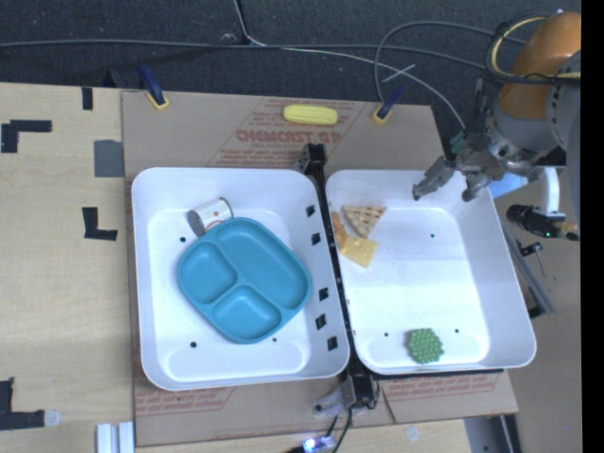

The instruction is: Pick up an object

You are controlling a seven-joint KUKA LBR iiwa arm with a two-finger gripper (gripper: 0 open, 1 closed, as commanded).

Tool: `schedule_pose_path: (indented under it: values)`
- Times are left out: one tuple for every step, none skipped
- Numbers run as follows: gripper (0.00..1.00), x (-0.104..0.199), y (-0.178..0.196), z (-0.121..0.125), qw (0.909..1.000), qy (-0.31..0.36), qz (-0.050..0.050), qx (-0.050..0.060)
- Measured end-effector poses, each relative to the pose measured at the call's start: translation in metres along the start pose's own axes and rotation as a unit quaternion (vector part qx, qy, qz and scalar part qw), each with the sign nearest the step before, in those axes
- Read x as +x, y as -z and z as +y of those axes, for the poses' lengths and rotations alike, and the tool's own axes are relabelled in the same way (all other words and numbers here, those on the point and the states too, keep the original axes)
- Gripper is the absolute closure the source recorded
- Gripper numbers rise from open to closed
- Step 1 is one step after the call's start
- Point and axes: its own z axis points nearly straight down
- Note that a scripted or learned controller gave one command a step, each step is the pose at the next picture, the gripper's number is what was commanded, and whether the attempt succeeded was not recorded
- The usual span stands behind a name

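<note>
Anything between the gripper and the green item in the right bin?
Nothing visible. The gripper sits open over the right bin's far right corner; the green object lies near the front wall, with bare bin floor between them.

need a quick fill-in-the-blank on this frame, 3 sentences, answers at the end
1. The blue divided plate lies in the ____ bin.
2. The small cup beside the plate lies on its ____.
3. The open gripper hangs over the right bin's far ____ corner, holding nothing.

Missing words: left; side; right
</note>
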Motion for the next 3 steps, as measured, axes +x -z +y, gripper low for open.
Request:
schedule_pose_path:
  values:
    - [0.0,0.0,0.009,0.003,1.0,0.001,-0.002,-0.007]
    - [0.0,0.004,-0.055,-0.002,1.0,0.002,-0.001,-0.004]
    - [0.0,0.005,-0.099,-0.001,1.0,0.002,-0.003,-0.008]
